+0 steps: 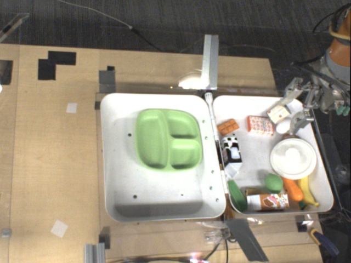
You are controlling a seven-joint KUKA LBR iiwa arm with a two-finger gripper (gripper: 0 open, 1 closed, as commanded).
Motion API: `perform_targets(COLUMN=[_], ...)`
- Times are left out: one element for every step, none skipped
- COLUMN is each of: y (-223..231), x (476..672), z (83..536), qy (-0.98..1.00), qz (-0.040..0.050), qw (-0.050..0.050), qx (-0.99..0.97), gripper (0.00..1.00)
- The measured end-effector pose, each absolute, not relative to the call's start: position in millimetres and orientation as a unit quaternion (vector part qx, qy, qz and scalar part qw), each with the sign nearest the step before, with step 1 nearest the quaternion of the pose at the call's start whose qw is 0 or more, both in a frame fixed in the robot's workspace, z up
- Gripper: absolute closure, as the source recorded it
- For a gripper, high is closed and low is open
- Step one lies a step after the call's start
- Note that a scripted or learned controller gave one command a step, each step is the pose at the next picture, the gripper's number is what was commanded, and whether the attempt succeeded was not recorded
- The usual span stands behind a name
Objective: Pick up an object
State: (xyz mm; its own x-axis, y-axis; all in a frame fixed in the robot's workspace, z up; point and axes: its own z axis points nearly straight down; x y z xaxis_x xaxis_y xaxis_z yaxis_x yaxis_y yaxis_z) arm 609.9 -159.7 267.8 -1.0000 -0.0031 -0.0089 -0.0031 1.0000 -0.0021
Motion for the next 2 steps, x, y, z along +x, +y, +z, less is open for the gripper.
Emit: perform_targets(y=[-183.1,-199.1], x=[576.4,503.0], z=[160.5,95.1], qy=[0.995,0.988], qz=[0.0002,-0.0019], qw=[0.001,0.004], qx=[-0.102,-0.157], gripper=[0.0,0.0])
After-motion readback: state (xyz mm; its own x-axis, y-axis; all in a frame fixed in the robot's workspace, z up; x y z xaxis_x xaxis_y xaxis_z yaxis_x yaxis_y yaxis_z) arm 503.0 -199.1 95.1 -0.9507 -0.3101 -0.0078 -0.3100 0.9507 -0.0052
